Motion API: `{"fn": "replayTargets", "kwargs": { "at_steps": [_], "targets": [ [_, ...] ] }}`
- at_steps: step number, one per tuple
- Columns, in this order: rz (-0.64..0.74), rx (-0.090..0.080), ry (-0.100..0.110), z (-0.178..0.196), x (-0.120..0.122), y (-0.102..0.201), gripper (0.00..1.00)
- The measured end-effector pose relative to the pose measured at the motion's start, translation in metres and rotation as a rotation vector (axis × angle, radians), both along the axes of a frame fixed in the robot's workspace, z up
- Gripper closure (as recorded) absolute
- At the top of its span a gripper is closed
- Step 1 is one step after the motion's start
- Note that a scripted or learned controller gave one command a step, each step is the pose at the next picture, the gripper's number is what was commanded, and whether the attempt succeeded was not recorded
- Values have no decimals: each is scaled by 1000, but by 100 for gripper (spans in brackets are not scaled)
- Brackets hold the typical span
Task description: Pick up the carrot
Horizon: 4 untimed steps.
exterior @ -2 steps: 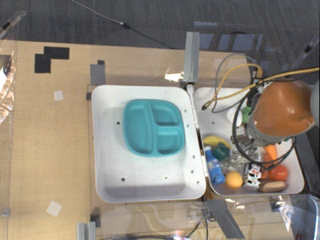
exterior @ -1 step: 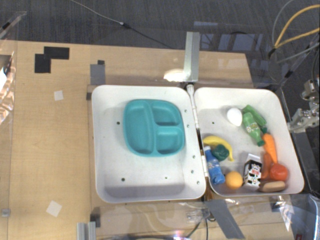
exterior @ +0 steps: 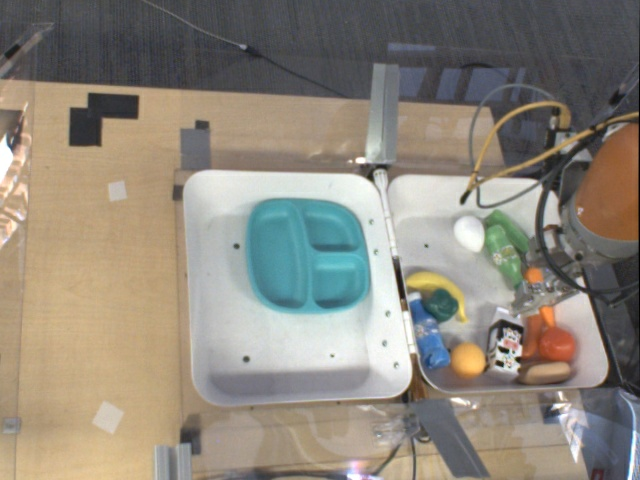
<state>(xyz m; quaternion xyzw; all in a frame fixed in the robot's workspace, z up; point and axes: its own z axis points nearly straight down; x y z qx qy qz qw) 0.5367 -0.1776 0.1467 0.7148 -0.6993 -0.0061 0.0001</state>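
Nearest the camera, a sausage (exterior: 545, 372) lies below the gripper (exterior: 535, 290). Just beneath the fingers, the carrot (exterior: 546, 317) runs roughly upright beside a tomato (exterior: 557, 344); finger spread: cannot tell.

Wooden bench (exterior: 90, 298) bears left bin (exterior: 215, 368), right bin (exterior: 430, 203).

Grey arm (exterior: 590, 243), orange band, yellow and black cables, metal pincer (exterior: 537, 290)

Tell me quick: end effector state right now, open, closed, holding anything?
End effector: low in the right bin, at the carrot; open or closed cannot be told, and no grasp of the carrot can be confirmed.
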Motion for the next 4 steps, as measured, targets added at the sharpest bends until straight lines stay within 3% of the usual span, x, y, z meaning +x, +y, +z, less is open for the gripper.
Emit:
{"fn": "replayTargets", "kwargs": {
  "at_steps": [1, 2, 3, 4],
  "targets": [
    [-61, -5, -16, 24, 37, 53, 100],
    [-61, -16, -21, -19, -43, -20, 100],
    [19, -12, -26, 129, -46, 19, 100],
    [234, -19, -33, -29, -42, -10, 100]
  ]
}}
